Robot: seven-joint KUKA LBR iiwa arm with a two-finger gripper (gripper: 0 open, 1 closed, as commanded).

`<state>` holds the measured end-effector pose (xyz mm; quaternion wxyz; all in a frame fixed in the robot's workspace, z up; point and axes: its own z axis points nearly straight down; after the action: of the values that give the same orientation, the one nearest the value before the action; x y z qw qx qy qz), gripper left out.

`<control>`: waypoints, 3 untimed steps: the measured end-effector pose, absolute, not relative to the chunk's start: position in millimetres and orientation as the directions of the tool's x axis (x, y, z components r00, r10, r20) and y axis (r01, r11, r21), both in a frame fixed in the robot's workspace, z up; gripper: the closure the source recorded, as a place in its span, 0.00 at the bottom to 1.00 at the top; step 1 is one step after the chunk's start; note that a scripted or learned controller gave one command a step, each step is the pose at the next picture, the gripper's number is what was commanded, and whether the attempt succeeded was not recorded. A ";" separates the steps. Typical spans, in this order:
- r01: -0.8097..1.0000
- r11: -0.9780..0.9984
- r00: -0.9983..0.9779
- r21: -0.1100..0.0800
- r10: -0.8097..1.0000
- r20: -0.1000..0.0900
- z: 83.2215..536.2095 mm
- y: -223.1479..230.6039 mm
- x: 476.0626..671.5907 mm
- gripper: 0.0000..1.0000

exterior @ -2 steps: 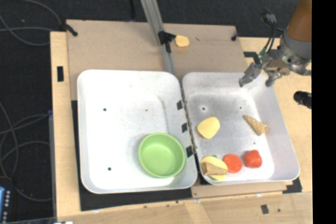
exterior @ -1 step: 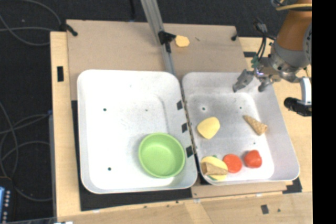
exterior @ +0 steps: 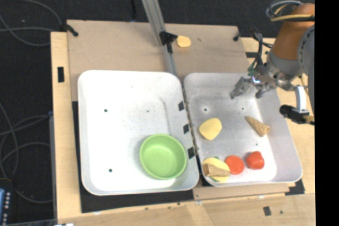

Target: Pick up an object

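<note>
My gripper (exterior: 248, 91) hangs over the back part of the right bin (exterior: 222, 87), its two dark fingers spread open with nothing between them. Below it in that bin lie a yellow rounded piece (exterior: 210, 128), a tan cone-shaped piece (exterior: 257, 125), two red items (exterior: 234, 164) (exterior: 255, 160) and a yellow and tan item (exterior: 216, 169) at the front edge. The cone is the nearest to the gripper, a little in front of it and to its right.
The left bin (exterior: 116, 108) holds a green bowl (exterior: 163, 156) near its front right corner. A small yellow object (exterior: 184, 41) lies on the bench behind the bins, next to a slanted metal post (exterior: 151, 2). The arm's orange-banded wrist (exterior: 291, 39) is at the right.
</note>
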<state>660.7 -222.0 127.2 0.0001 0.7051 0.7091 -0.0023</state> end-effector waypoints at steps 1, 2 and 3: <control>1.000 0.010 -0.010 0.004 1.000 -0.009 142.5 -223.4 662.6 1.00; 1.000 0.000 0.000 0.006 1.000 -0.001 196.0 -222.2 653.6 1.00; 1.000 0.006 -0.006 0.008 1.000 -0.002 251.4 -223.6 655.0 1.00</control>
<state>655.0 -223.6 251.4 0.0037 0.7051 0.7091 0.0021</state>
